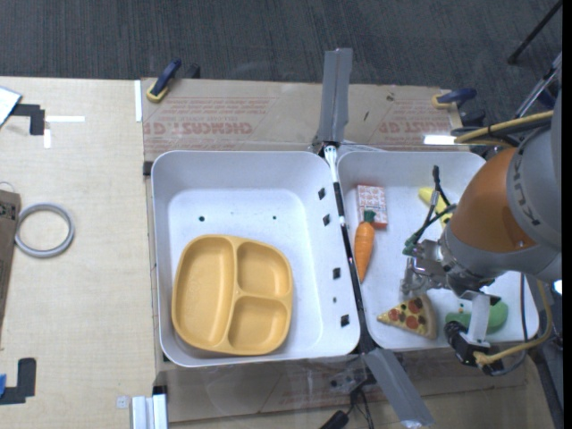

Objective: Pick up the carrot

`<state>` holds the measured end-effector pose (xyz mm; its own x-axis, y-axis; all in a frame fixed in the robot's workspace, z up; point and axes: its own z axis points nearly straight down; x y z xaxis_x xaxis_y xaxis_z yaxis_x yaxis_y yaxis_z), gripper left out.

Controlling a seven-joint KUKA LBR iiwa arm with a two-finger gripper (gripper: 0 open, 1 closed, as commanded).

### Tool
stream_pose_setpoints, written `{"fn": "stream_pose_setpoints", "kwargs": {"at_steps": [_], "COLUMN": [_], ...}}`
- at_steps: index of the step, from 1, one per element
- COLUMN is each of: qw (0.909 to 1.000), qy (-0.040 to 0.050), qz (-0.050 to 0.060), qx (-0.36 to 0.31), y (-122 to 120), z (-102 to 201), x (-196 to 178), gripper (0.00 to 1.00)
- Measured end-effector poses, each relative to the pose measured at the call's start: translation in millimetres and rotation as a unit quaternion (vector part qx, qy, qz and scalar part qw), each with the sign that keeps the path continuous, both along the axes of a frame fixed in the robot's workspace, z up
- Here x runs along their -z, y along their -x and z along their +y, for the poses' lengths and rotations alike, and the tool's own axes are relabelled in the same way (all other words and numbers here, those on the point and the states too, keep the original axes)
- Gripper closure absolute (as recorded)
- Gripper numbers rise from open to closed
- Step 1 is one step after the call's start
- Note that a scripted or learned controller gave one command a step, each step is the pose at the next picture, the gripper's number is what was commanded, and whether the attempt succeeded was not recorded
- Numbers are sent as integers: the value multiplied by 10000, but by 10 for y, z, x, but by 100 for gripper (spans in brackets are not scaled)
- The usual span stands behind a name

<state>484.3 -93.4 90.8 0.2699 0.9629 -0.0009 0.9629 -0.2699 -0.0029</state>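
An orange carrot [364, 248] with a small green top lies in the right bin [393, 164], along its left wall, pointing toward the front. My gripper [413, 278] hangs about a hand's width to the carrot's right, just above a pizza slice toy [409, 316]. Nothing shows between the fingers, and the wrist hides how they stand.
A red-and-white box [372, 206] lies just behind the carrot. A yellow item [433, 198] and a green toy [490, 315] sit partly hidden by the arm. The left bin [170, 186] holds a yellow divided plate [234, 294]. A tape roll [41, 230] lies on the bench.
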Motion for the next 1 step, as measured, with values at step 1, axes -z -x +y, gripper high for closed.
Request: {"fn": "stream_pose_setpoints", "kwargs": {"at_steps": [1], "qw": [10000], "qy": [1], "qz": [15], "qx": [-3], "y": [7], "z": [-6], "x": [-81], "gripper": [100]}}
